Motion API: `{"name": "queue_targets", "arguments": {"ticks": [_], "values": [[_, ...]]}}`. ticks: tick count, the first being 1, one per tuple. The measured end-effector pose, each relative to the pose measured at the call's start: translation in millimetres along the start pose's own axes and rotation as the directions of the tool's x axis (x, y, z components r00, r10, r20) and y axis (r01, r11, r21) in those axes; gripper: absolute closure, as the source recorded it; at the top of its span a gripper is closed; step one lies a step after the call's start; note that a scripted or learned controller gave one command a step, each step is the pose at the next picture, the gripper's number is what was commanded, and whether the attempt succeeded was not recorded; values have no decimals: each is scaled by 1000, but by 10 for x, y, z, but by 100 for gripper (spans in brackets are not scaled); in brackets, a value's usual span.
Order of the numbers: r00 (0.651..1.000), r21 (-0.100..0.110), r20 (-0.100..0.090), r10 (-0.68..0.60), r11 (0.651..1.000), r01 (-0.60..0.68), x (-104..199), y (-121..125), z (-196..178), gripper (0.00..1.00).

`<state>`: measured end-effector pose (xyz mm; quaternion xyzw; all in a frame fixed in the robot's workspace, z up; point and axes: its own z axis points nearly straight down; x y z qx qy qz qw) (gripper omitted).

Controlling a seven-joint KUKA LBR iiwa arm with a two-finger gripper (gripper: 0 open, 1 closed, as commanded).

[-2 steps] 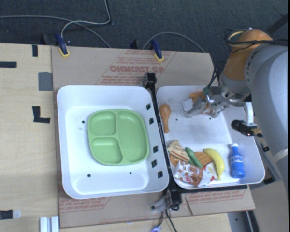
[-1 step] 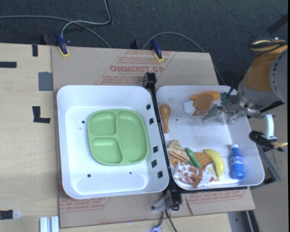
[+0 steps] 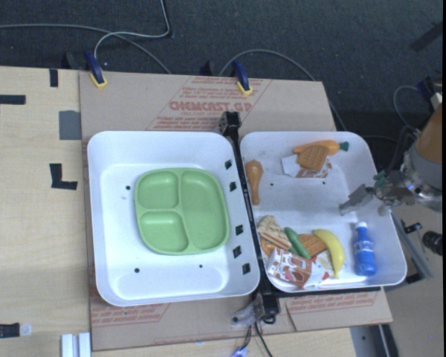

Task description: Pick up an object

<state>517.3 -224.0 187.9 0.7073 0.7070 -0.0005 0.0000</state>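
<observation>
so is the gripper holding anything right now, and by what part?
Nothing is held. The gripper hangs over the right bin, above and apart from the blue bottle, with no object between its fingers.

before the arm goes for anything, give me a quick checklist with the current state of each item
1. Pincer over the right bin: ok, near its right rim.
2. Pincer free of any object: cannot tell.
3. Objects within the bin: ok; blue bottle, banana and carrot lie inside.
4. Nearest target isolated: ok, the blue bottle lies apart from the banana.
5. Front pile separable: not ok, items overlap.
6. Green plate out of the way: ok, left bin.
</observation>
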Motion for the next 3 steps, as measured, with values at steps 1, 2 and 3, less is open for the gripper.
{"name": "queue_targets", "arguments": {"ticks": [1,2,3], "values": [[1000,-4,0,-1,1000,1,399,-295,940,0],[1000,-2,1,-2,1000,2,2,676,75,0],[1000,-4,-2,-5,1000,5,120,1463,836,0]]}}
